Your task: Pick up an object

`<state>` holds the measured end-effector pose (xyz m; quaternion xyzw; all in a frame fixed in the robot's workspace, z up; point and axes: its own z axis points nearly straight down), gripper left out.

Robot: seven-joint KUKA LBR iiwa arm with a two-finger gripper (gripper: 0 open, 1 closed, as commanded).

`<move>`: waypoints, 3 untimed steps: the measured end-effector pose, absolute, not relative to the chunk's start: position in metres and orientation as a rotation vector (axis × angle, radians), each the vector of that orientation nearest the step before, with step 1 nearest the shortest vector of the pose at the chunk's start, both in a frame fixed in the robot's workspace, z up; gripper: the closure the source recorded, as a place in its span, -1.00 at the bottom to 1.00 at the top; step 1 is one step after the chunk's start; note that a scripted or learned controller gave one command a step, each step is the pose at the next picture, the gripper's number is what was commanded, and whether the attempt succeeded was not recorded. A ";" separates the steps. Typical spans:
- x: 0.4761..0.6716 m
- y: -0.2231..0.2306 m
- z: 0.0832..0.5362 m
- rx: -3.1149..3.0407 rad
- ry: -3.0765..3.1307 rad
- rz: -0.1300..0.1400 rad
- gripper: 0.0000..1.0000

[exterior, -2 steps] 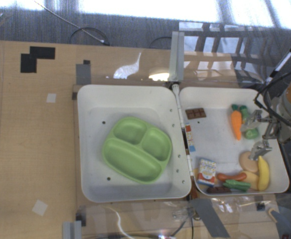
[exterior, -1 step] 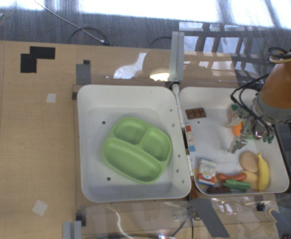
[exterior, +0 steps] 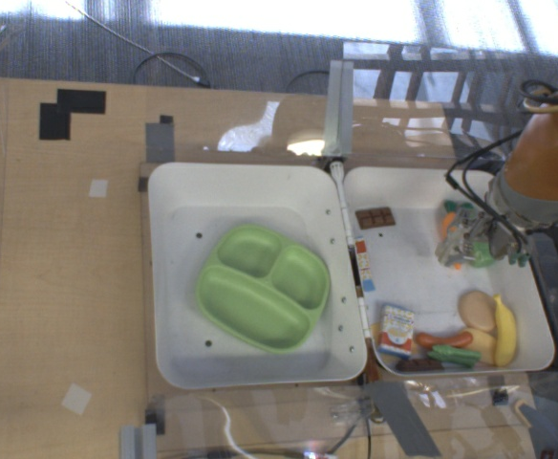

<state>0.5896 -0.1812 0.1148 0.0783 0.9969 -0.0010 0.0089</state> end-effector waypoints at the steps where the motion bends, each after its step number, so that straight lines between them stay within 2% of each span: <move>1: 0.538 -0.119 0.220 0.454 3.091 0.001 1.00; 2: 0.554 -0.081 0.264 0.772 3.035 0.003 1.00; 3: 0.500 -0.052 0.267 0.874 3.010 0.004 1.00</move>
